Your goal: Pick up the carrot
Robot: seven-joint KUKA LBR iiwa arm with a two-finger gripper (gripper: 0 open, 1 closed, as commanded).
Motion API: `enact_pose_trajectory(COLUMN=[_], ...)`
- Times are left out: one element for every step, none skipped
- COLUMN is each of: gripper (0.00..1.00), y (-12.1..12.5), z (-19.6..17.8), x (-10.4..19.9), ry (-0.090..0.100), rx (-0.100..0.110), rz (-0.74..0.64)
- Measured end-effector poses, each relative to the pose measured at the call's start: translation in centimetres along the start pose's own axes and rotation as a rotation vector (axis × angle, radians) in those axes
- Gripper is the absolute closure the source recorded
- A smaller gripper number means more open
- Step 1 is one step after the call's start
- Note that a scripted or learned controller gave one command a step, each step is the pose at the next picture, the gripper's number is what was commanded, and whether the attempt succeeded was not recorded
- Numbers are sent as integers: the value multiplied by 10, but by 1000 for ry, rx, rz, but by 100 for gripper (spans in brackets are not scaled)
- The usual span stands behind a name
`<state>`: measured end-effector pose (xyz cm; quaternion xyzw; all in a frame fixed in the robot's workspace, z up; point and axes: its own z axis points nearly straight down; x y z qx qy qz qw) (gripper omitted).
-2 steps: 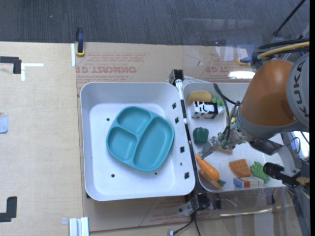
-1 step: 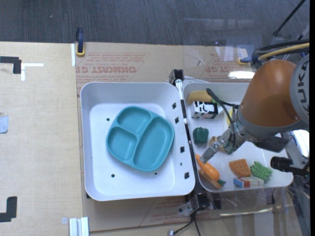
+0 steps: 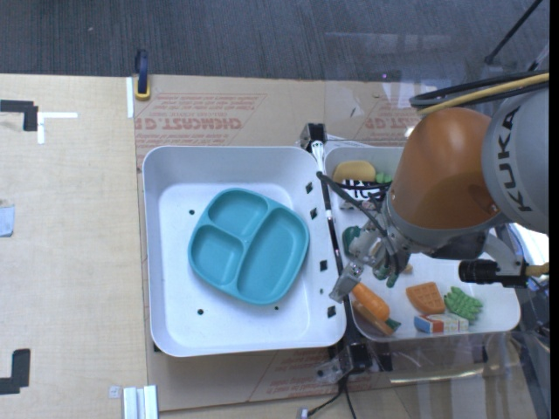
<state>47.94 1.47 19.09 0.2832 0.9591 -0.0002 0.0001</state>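
Gripper [image 3: 365,264]: low in the right bin [image 3: 502,317], fingers hard to make out; spread cannot be told.
Carrot [image 3: 370,303]: just below the fingers, contact unclear.

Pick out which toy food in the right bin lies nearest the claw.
The carrot: the long orange piece with a green tip, just below the claw. The cracker, the green leafy piece and the yellow piece lie farther off.
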Motion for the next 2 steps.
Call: enact_pose_trajectory(gripper=[0, 0], y=[0, 0], z=[0, 0], x=[0, 0], ry=[0, 0], rx=[0, 0], rz=[0, 0])
